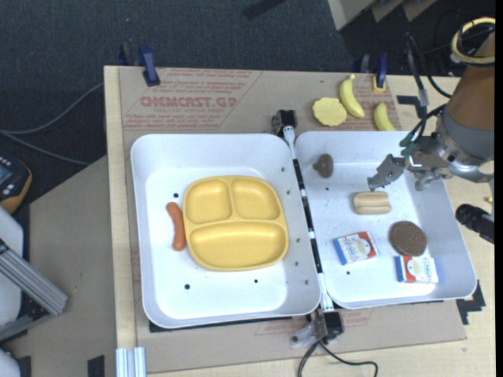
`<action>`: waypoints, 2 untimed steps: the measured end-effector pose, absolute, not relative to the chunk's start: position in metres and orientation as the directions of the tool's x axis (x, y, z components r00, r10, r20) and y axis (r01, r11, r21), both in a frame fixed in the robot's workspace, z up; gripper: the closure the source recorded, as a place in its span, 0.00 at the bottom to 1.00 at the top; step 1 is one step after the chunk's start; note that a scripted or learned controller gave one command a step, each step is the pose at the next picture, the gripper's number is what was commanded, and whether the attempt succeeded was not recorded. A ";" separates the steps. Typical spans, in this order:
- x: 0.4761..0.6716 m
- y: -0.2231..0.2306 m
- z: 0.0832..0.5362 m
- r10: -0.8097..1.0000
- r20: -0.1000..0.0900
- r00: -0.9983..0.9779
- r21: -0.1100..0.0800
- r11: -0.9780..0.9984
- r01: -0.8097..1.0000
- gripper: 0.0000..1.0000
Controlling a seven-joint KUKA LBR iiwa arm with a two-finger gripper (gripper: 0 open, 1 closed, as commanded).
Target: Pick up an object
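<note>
The gripper point(397, 171) is seen over the upper right part of the right bin point(452, 210), reaching in from the right, with its fingers spread apart and nothing between them. No object is held, so the step in hand is judged to be the approach, before any grasp is made.

Going from the near edge of the bench to the far one: at the front of the right bin a small red and white carton point(416, 269) is found near the right corner, and a blue and white carton point(355, 247) a little to its left. A round brown cookie point(408, 239) lies just behind the first carton. Further back a bread roll point(372, 203) lies just below and to the left of the open fingers, close to them but apart. It is judged the likeliest target. Behind it, a small brown lump point(323, 164) rests near the bin's left wall, well left of the gripper.

For the next move, the gripper would need to be shifted slightly toward the roll, lowered with the fingers on either side of it, and then closed. A slip off the rounded top could be a risk.

In the left bin point(149, 163) a yellow divided plate point(233, 222) is set, with a sausage point(177, 225) just beside its left edge.
</note>
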State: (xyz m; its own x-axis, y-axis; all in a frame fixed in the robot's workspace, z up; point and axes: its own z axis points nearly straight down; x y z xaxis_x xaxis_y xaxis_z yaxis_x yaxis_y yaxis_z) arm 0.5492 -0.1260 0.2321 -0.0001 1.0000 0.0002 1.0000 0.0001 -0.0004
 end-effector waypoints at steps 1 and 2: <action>0.584 -0.125 0.126 1.000 0.002 -0.002 -0.009 0.002 1.000 0.00; 0.589 -0.130 0.085 1.000 0.000 0.000 0.000 0.000 1.000 0.00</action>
State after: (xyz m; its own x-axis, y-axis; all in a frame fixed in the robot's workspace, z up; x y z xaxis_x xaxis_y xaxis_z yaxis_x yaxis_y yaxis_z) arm 0.5889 -0.1302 0.0853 -0.0004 1.0000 0.0004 1.0000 0.0004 0.0001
